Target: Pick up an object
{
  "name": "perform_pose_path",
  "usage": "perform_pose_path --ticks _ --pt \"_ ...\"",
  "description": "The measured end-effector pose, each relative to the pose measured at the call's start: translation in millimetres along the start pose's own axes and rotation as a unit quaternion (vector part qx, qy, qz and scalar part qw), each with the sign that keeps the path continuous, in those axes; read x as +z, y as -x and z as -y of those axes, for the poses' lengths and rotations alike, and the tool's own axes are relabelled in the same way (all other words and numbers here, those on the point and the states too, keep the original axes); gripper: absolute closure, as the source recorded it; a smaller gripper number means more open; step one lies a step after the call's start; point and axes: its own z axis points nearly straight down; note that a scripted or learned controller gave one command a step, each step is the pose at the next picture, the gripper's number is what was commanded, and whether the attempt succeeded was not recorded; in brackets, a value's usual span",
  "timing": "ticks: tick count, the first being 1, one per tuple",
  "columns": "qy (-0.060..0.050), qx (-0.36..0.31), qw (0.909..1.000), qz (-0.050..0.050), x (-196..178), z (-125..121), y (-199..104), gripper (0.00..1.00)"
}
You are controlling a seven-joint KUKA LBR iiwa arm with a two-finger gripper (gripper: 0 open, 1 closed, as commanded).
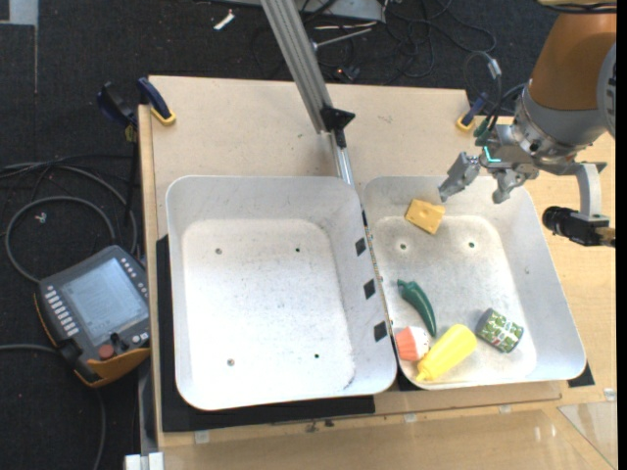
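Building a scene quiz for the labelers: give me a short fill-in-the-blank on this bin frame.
1. All the loose objects lie in the ____ bin.
2. The yellow wedge lies at the far end of that bin, nearest the ____.
3. The green pepper lies between the wedge and the ____ bottle.
4. The gripper fingers are ____, with nothing between them.

Answers: right; gripper; yellow; open
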Motion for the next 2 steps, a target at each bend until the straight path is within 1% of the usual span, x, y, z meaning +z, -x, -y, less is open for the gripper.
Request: perform_pose_path --ticks 1,2 --pt "0.002 0.0 1.0 0.0 -2 -1 0 0.0" --pt "-0.001 0.0 1.0 0.0 61 -2 -7 0.0"
